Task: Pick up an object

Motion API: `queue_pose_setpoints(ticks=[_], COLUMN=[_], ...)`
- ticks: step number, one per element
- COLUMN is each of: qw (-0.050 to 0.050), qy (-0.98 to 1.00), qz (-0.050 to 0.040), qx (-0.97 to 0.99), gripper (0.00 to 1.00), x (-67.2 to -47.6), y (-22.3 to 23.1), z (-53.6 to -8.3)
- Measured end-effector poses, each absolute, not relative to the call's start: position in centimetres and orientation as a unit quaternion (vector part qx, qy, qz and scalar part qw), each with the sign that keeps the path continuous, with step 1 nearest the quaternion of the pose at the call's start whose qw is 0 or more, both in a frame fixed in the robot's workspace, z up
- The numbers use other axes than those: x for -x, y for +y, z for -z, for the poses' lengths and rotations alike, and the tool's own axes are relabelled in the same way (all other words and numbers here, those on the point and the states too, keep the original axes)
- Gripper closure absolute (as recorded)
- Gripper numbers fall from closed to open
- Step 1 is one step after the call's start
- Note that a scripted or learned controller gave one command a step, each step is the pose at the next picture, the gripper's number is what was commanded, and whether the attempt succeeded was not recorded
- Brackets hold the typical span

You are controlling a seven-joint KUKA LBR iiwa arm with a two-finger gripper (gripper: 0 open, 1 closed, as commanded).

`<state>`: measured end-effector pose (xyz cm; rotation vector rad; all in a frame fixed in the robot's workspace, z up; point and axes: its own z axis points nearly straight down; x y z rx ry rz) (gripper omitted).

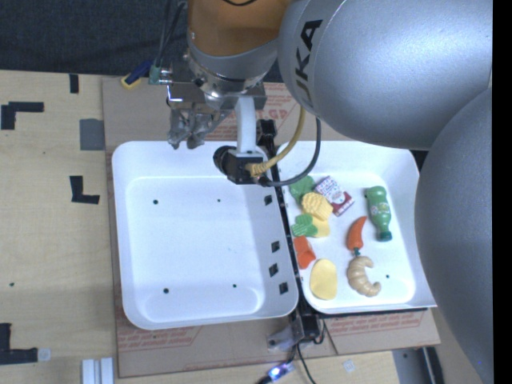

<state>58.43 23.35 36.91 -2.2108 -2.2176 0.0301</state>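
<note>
Above the far edge of the left bin [192, 310], close to its far-left corner: the gripper [186, 140], fingers apart, nothing between them. Across the divider, in the right bin [400, 162], a heap of toy food. Easiest pick probably the croissant [364, 276], alone near the front edge beside the disc [323, 279]. Likely light, hollow, stiff plastic, somewhat slick. Best pinched across the thick middle, not the tapered tips. Bottle [378, 212] rounder, apt to roll away.

Claw [186, 138] over left bin [128, 214] rim
</note>
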Motion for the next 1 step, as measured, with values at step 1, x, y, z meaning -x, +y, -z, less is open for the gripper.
queue_pose_setpoints(ticks=[1], qw=[-0.003], qy=[-0.709], qz=[0.0079], qx=[0.706], gripper=[1.00], x=[-56.72], y=[23.35], z=[-53.11])
